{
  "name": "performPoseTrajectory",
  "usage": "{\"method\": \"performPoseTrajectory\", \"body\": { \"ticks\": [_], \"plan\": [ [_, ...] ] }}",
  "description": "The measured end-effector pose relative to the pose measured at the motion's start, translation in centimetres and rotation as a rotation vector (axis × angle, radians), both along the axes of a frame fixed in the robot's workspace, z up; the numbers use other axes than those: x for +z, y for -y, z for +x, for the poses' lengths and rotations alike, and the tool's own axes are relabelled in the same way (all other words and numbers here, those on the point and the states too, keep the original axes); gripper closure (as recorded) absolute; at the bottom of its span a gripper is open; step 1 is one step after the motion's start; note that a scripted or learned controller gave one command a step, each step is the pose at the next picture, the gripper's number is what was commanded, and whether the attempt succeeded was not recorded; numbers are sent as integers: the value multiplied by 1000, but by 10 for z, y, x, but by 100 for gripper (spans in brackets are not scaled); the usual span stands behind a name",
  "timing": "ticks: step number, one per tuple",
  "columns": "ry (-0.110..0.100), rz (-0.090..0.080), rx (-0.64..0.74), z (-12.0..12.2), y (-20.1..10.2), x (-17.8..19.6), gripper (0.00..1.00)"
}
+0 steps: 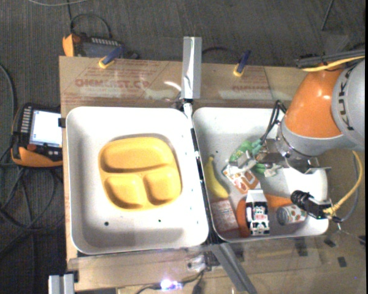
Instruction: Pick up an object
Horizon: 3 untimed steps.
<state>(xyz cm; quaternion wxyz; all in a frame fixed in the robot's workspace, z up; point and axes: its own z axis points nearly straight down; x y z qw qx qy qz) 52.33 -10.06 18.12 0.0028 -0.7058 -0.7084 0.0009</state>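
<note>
Two shallow white bins: the left bin [76, 182] bears one yellow three-compartment plastic tray [141, 170]; the right bin [233, 124] holds one yellow banana [216, 181], a green packet [245, 150] and a small can [291, 214]. Above them hangs the gripper [265, 162], its grip impossible to tell.

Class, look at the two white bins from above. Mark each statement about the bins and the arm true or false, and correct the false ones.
1. The yellow divided tray lies in the left bin. True.
2. The banana lies in the left bin. False: it lies in the right bin.
3. The hand is over the right bin. True.
4. The yellow tray has two compartments. False: three.
</note>
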Motion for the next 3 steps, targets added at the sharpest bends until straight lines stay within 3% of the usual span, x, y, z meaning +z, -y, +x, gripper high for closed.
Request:
{"method": "performPoseTrajectory", "body": {
  "ticks": [1,2,3],
  "plan": [
    [12,-4,62,22,10,-93,0],
    [12,-3,63,23,9,-85,100],
    [0,-7,-79,96,-42,0,100]
  ]
}}
